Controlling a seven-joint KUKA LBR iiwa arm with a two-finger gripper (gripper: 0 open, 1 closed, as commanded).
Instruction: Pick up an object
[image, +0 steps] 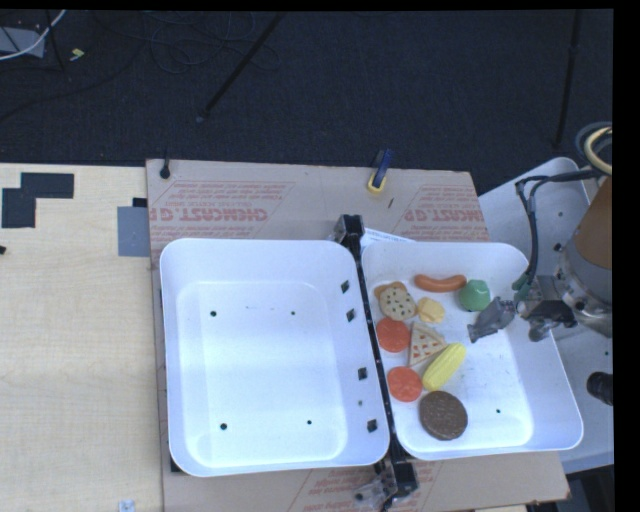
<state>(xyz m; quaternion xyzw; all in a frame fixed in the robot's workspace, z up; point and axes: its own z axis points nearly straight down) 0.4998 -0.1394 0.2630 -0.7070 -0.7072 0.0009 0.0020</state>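
Note:
The right bin (545, 420) holds several toy foods. There is an orange sausage (440, 283), a green ball (476, 295), a speckled cracker (396, 301), a small yellow piece (431, 310) and a red slice (393, 335). A pizza wedge (425, 344), a yellow corn cob (444, 366), an orange disc (405, 384) and a brown patty (443, 415) lie nearer the front. My gripper (517, 322) hovers over the right bin's right side, just right of the green ball. It is open with nothing between its fingers (489, 321).
The left bin (180, 300) sits beside the right one, with a black divider clamp (350, 232) at their shared edge. Both rest on a cardboard sheet (250, 205). A blue and yellow clip (379, 172) stands at the cardboard's back edge. Cables (530, 215) hang by the arm.

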